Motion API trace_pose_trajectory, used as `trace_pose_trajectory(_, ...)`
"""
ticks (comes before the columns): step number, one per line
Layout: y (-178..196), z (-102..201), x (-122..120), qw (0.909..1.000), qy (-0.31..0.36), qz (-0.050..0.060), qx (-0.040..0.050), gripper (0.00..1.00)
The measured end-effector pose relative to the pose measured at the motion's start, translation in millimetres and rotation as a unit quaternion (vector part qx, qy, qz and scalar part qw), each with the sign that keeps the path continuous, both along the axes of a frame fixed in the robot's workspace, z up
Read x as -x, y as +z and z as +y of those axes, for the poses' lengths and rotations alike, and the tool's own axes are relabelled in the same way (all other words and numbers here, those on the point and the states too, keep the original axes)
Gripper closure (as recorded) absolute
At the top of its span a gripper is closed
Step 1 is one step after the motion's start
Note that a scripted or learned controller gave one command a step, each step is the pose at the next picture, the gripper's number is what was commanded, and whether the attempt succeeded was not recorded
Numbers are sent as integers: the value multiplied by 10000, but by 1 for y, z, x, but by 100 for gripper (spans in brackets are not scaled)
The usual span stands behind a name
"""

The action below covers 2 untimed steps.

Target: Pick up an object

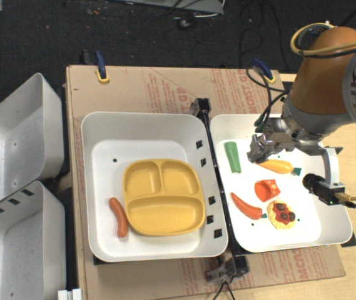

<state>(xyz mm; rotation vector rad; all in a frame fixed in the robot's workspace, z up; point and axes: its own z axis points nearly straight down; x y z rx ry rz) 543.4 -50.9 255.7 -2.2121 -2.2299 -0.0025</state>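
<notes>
Gripper is low over the right bin, just left of the yellow pepper and right of the green stick; can't tell if it's spread or pinched, nothing visibly held. Also in the right bin: red chunk, red chili, small pizza. Left bin has a yellow divided plate with a sausage just beside its left edge.
</notes>
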Motion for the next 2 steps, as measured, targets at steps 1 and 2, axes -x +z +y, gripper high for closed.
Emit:
trace_pose_trajectory(1, -11, 47, 13, 10000, -4, 18, 0, 100)
trace_pose_trajectory(2, -5, 98, 17, 10000, 4, -1, 1, 100)
